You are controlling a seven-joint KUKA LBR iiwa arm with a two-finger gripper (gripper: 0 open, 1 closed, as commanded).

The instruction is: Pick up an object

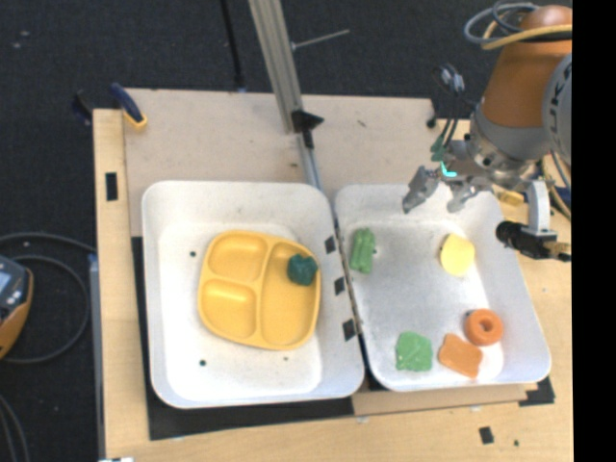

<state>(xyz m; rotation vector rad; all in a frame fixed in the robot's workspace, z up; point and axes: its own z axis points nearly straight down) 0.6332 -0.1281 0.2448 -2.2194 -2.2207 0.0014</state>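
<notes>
While the hand (439,192) hangs released, fingers spread with nothing between them, over the right bin's (520,287) far rim, the yellow lemon-like piece (457,255) lies just below it; the green piece (362,251) sits to its left; the orange ring (484,326) lies farther below; the yellow divided plate (252,292) rests well left.

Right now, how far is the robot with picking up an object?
Nothing looks picked up yet. The hand is open with nothing between its fingers, over the far edge of the right bin. The yellow piece is the closest item, a little nearer the camera than the hand. Left to do: go down on one item, close on it and lift it.
</notes>
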